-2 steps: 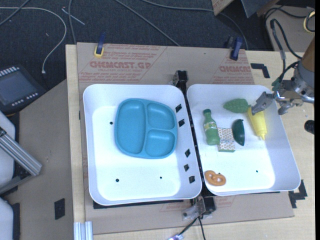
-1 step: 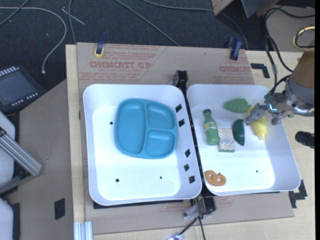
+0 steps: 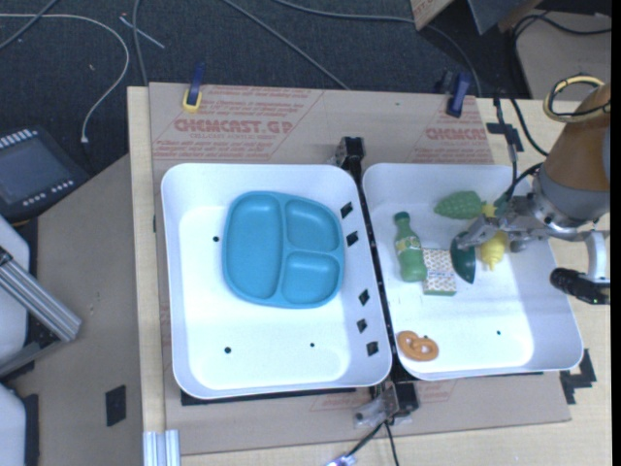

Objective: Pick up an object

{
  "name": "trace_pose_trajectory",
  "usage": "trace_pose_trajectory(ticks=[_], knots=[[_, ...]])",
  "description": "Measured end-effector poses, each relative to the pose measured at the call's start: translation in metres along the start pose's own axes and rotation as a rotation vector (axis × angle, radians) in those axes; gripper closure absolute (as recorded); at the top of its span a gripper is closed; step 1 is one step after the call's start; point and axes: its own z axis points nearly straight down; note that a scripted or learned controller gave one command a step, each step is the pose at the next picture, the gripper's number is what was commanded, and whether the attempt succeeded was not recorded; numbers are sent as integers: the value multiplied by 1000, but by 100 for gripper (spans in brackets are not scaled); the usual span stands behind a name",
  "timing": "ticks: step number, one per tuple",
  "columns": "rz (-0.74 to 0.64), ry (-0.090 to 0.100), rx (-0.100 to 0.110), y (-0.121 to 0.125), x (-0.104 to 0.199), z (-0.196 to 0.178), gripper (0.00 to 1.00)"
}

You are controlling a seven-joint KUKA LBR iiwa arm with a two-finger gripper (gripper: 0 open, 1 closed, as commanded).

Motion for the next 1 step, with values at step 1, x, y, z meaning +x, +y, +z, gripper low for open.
trace_pose_trajectory(ticks=[1], knots=[[-1, -5, 5, 0, 1, 12, 0]])
